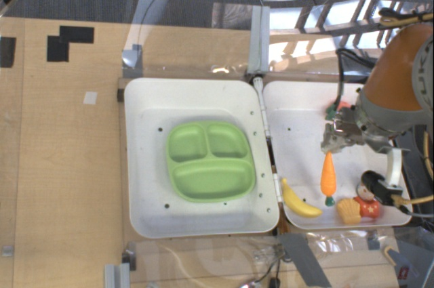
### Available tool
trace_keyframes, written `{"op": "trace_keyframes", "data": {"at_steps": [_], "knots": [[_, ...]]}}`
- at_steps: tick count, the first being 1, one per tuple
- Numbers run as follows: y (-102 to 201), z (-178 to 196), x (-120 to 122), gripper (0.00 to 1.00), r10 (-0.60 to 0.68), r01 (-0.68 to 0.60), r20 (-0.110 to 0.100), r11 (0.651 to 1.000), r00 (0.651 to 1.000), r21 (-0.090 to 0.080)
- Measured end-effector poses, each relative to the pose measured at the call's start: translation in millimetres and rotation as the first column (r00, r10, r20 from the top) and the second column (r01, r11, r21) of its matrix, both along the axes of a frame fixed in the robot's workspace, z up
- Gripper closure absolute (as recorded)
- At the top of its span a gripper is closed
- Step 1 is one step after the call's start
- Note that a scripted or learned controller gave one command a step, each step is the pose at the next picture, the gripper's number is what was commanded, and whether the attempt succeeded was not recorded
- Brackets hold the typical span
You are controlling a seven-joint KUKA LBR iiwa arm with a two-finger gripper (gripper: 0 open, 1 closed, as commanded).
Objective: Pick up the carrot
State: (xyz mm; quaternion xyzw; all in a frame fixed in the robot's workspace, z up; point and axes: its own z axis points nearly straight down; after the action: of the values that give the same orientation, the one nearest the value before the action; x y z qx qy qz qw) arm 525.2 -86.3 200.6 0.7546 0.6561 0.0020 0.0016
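Note:
The carrot (328,173) is orange with a green stem end pointing toward the front. It lies lengthwise in the right bin (298,110), near the middle. My gripper (336,139) hovers directly over the carrot's narrow far tip, reaching in from the right under the grey and orange arm. The wrist hides the contact point, so I cannot see whether the tip sits between the fingers.
A yellow banana (299,200) lies at the right bin's front left corner. A yellow ridged toy (348,211) and a red toy (370,208) sit at the front right. A small red-and-green thing (338,106) peeks out behind the wrist. The left bin (146,110) holds a green divided plate (178,179).

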Motion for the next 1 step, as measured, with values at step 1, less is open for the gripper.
{"op": "trace_keyframes", "data": {"at_steps": [1], "knots": [[-46.1, -60.6, -10.6, 1.0, 0.178, -0.178, 0.003, 0.984, 0.984, -0.003]]}}
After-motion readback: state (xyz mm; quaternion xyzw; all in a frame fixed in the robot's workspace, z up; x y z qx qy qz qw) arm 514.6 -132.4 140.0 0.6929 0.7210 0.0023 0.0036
